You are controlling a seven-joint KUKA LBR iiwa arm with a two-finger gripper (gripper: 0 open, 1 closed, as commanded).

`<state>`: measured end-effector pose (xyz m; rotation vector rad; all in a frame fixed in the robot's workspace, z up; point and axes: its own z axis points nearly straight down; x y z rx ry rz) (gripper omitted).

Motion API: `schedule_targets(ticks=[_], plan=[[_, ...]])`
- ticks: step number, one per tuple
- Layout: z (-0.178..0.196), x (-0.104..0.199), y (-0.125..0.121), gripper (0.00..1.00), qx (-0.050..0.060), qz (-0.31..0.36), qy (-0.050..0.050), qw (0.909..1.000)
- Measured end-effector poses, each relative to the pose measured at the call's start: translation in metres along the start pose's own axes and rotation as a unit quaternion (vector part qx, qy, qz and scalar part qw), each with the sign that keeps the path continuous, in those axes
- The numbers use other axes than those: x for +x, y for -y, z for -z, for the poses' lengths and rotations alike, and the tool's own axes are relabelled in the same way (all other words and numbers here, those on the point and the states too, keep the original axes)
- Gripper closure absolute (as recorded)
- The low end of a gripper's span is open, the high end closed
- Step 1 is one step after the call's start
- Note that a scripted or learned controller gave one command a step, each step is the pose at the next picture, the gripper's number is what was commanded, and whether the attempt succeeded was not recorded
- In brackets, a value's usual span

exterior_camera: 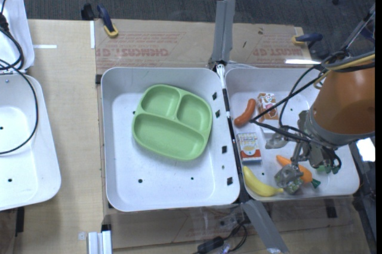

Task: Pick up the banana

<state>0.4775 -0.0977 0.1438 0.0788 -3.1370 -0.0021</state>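
Cardboard (179, 43) with mirrored red lettering, banana (260, 183), pincer (290, 177) just beside

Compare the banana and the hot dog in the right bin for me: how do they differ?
The banana is yellow and curved; the hot dog is orange-red and nearly straight. The banana lies at the near edge beside the gripper; the hot dog lies farther back by the divider. Both are elongated and share the right bin.
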Motion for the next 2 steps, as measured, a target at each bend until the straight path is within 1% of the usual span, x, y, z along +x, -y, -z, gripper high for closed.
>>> schedule_targets(ticks=[1, 2], plan=[[0.047, -0.007, -0.075, 0.00, 0.000, 0.033, 0.002, 0.9994], [0.188, -0.016, -0.018, 0.00, 0.001, 0.063, 0.003, 0.9980]])
